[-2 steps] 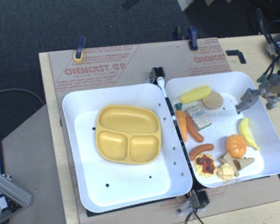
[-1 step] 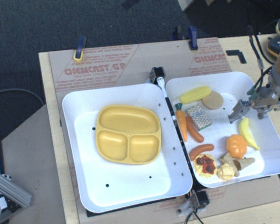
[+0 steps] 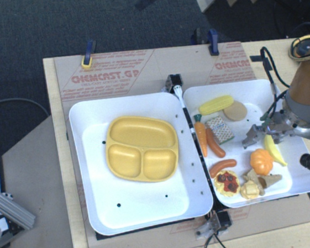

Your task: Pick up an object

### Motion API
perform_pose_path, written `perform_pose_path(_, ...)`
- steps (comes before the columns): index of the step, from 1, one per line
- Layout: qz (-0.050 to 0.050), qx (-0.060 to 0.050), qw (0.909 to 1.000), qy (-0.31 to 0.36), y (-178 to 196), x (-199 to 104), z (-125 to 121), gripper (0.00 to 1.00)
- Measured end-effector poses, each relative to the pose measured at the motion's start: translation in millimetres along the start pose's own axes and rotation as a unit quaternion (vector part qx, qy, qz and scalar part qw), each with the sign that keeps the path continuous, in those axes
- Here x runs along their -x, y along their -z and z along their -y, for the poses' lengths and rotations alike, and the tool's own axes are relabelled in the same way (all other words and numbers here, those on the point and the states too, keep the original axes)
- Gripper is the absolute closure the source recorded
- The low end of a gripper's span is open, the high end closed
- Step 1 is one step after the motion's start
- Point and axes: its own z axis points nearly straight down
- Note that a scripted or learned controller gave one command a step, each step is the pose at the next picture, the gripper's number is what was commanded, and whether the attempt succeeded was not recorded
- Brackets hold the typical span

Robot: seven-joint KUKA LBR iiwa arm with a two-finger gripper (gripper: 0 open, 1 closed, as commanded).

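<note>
The gripper hangs over the right bin near its right edge, just above the toy orange and beside the banana; whether it grips anything cannot be told. A yellow divided plate lies in the left bin.

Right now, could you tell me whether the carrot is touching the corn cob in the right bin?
Apart. The camera view shows bare white bin floor between the carrot and the corn cob, which lies above and right of the carrot's top.
</note>
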Motion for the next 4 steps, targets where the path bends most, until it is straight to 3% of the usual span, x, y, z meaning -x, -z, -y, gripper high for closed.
perform_pose_path(1,0.0,0.001,1.0,0.0,-52,-6,9,0.0)
perform_pose_path(2,0.001,0.002,1.0,-0.001,-64,-6,9,0.0)
perform_pose_path(3,0.002,0.004,1.0,-0.001,-53,-6,9,1.0)
perform_pose_path(4,0.003,0.007,1.0,0.0,4,-1,0,1.0)
